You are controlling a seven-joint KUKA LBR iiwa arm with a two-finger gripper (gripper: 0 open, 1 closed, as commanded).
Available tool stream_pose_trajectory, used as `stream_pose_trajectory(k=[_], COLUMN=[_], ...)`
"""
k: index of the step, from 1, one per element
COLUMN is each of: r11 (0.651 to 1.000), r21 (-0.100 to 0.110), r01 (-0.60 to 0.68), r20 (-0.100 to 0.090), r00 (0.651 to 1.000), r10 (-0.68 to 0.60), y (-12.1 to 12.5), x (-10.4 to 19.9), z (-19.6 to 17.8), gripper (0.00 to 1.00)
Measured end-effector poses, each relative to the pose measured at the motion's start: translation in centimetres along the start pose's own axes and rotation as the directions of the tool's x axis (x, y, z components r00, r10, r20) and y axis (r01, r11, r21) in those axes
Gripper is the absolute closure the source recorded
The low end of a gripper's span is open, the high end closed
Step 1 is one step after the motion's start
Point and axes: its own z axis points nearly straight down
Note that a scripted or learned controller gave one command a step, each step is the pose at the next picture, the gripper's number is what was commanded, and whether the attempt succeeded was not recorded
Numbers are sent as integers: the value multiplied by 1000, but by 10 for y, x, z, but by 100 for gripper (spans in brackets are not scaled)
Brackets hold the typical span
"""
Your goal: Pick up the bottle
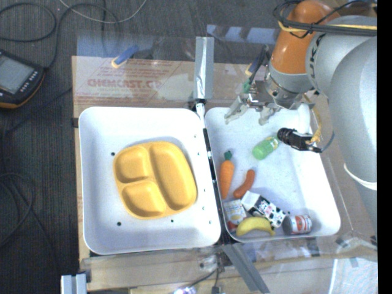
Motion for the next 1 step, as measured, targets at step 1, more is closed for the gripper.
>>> stream_pose_trajectory(k=[1], r11=[995], r21=[-3], r01=[103], r20=[-1], r00=[995], r10=[-103], y=[-31], x=[-44], z=[90], gripper=[0])
